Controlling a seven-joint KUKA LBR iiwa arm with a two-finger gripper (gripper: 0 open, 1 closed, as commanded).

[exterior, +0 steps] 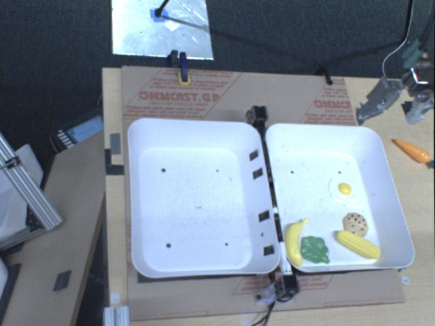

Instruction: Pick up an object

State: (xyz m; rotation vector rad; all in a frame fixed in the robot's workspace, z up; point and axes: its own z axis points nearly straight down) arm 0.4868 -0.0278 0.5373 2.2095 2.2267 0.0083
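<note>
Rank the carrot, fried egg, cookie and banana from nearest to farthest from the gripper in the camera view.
From the gripper:
1. carrot, on the bench right of the bins
2. fried egg, right bin
3. cookie, below the egg
4. banana, right bin's near-left corner

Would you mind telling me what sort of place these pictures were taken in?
Most likely a robotics lab bench for grasping trials: two white bins clipped side by side on a board, toy food such as a banana in the right one, and a gripper above.

Tool (pixel 395 106) at right edge, fingers apart

Banana (pixel 294 242) left of corn (pixel 357 244)
</note>
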